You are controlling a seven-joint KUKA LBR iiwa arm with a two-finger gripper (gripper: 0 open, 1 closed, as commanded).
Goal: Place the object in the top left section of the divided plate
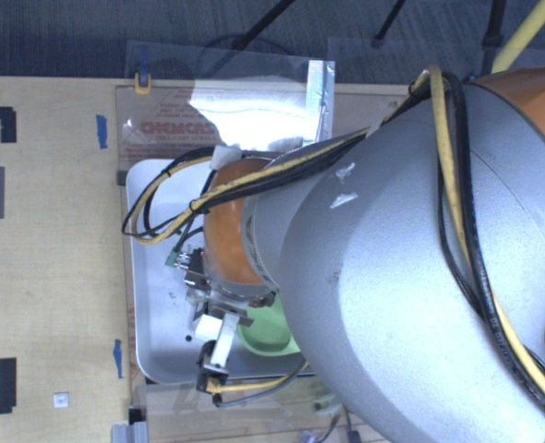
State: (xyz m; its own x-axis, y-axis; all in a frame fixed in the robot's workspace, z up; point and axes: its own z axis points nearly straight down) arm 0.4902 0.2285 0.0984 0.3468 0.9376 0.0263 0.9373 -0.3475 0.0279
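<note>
My gripper [203, 289] hangs low over the left white bin [157, 335], with the orange band of the wrist just above it. The big grey arm covers the right of the bin and everything further right. A pale green piece, likely part of the divided plate [271, 329], peeks out under the wrist at the bin's near right. Its sections are hidden. I cannot make out any object at the gripper.
A clear plastic wall [254, 100] stands behind the bin. The wooden bench [51, 247] stretches to the left, with black corner marks and blue tape strips [102, 130]. Yellow and black cables [162, 197] loop over the bin's far left.
</note>
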